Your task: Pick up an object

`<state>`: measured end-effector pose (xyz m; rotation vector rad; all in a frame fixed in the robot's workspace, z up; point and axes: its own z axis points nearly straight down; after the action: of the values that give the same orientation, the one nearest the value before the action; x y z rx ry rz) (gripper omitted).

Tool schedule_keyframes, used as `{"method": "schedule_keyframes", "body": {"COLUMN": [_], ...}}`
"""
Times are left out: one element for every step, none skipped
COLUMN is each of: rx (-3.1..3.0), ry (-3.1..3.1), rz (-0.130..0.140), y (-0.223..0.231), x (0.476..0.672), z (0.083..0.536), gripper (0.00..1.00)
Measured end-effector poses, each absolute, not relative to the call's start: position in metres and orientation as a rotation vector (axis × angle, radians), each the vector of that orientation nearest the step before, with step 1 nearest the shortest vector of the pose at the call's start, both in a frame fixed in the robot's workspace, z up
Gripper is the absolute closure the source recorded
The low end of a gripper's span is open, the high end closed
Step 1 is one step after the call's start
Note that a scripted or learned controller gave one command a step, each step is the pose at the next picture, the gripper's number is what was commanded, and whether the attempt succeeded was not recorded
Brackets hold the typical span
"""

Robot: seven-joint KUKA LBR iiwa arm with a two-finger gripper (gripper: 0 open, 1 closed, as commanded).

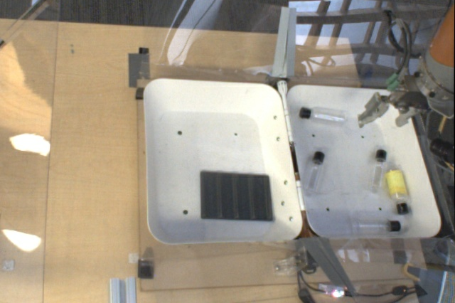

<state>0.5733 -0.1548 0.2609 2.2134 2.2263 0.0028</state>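
Nearest the camera, along the near edge of the right bin [435,213], a clear vial with a black cap [375,226] lies flat, cap toward the right corner. Just above it near the right wall sits a small black cap piece [402,208], then a yellow cylinder [395,183], stubby, lying near the right edge. Another clear vial [378,168] with dark cap lies just left of the yellow one, near the bin's middle-right. A third vial [317,168] sits toward the left wall of the right bin, and a fourth [323,113] lies flat near the far-left corner, cap pointing left. The left bin [163,152] holds a dark ribbed rectangular block [236,195] near its near edge, a bit right of centre. The gripper [387,109] hovers over the far-right part of the right bin, arm coming in from the right with the orange band at the frame edge. Its two fingers are spread wide apart, nothing between them. It looks raised above the bin floor, not touching any item; nearest things are the far-left vial and the middle-right vial, both apart from it. Task progress: judged early, nothing grasped, nothing lifted. Left to do: choose a target, descend, close, raise. Any of the right-bin items could be the object; the yellow cylinder or middle-right vial seem the closest candidates, though that is a guess.
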Motion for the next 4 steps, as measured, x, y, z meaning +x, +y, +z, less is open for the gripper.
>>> {"method": "schedule_keyframes", "body": {"rx": [2.007, 1.91, 1.867, 1.634], "ry": [2.412, 2.473, 2.512, 2.664], "rz": [0.003, 0.01, 0.008, 0.008], "y": [-0.206, -0.207, -0.206, -0.205], "x": [0.488, 0.549, 0.563, 0.564], "z": [0.163, 0.09, 0.09, 0.09], "gripper": [0.0, 0.0, 0.0, 0.0]}}
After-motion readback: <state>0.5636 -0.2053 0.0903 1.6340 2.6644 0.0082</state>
